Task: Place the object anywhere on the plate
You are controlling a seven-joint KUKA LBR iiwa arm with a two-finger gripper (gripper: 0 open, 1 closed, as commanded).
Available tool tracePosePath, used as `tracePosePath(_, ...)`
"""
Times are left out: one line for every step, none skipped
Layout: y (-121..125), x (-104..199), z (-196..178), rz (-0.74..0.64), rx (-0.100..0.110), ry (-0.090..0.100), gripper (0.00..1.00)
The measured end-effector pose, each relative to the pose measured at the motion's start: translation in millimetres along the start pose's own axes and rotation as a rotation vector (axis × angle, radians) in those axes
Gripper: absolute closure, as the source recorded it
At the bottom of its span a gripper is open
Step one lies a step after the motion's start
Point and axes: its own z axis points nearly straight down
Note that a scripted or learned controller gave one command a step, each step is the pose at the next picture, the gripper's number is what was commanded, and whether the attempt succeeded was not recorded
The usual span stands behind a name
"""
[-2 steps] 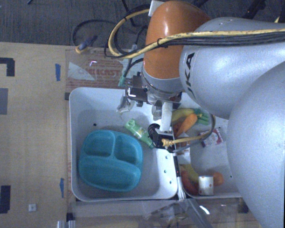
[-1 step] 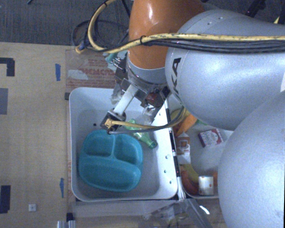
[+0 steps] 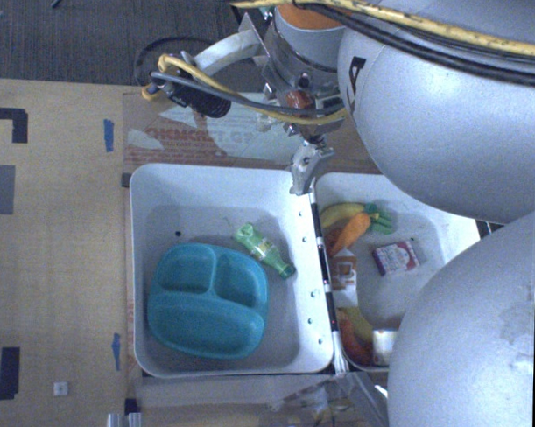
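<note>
A teal divided plate (image 3: 208,301) lies in the left bin (image 3: 163,196), toward its near side. Just beyond its upper right corner a green bottle (image 3: 263,250) lies on the bin floor, tilted diagonally and apart from the plate's rim. My gripper (image 3: 303,176) hangs above the ridge between the two bins, near their far edge, higher than the bottle and to its right. Nothing shows between its fingers.
The right bin (image 3: 425,224) holds a banana (image 3: 339,212), a carrot (image 3: 349,235), a small red and white box (image 3: 396,256) and more toy food near the front. The grey arm covers much of the right side. Cables (image 3: 202,85) loop behind the bins.
</note>
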Motion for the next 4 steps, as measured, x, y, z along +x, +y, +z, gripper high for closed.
tracePosePath(-0.3,-0.1,0.2,0.0,-0.001,-0.001,0.0)
tracePosePath(-0.3,-0.1,0.2,0.0,-0.001,-0.001,0.0)
tracePosePath(-0.3,-0.1,0.2,0.0,-0.001,-0.001,0.0)
tracePosePath(0.5,0.6,-9.8,0.002,-0.003,0.001,1.0)
